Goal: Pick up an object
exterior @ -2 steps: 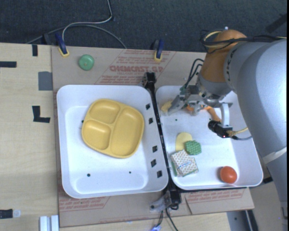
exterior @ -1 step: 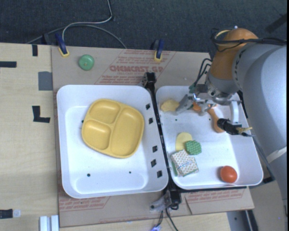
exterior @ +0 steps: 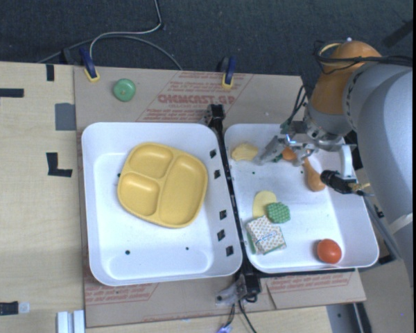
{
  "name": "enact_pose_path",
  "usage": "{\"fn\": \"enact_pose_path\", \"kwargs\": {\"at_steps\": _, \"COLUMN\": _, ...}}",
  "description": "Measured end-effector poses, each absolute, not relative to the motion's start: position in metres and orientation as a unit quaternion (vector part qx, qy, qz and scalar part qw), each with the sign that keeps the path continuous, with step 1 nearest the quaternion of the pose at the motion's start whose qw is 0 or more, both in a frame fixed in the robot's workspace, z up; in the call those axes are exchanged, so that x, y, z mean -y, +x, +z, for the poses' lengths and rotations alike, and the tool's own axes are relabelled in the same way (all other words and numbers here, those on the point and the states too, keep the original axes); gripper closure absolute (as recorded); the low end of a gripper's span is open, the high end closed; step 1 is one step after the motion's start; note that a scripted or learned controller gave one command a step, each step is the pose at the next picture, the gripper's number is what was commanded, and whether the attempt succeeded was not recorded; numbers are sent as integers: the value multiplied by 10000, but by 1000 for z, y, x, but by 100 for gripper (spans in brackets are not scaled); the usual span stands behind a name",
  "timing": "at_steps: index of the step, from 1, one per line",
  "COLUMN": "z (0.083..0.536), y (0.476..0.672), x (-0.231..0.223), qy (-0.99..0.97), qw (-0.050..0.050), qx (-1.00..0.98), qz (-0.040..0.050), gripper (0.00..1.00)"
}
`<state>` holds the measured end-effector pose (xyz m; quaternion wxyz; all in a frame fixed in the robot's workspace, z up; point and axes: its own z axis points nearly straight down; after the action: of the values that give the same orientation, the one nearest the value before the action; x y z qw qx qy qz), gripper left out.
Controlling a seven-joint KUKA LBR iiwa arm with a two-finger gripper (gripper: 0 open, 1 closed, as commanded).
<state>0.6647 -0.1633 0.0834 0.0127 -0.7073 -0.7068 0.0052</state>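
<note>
The pincer sits low in the right bin, near its back edge; how far it is open cannot be told, though a small orange piece lies right at its tip. Just beside it lie one pale yellow chip and one orange carrot-like piece. Nearer the front are one yellow slice, one green waffle-textured piece, one patterned packet and one red tomato. The left bin holds one yellow divided plate. One green ball rests on the surface.
</note>
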Motion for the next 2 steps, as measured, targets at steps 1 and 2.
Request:
{"fn": "enact_pose_path", "kwargs": {"at_steps": 1, "z": 183, "y": 669, "x": 211, "qy": -7068, "qw": -20, "qx": 7074, "qz": 0, "gripper": 0}}
{"fn": "enact_pose_path", "kwargs": {"at_steps": 2, "z": 100, "y": 673, "x": 160, "qy": -7065, "qw": -82, "qx": 7077, "qz": -20, "gripper": 0}}
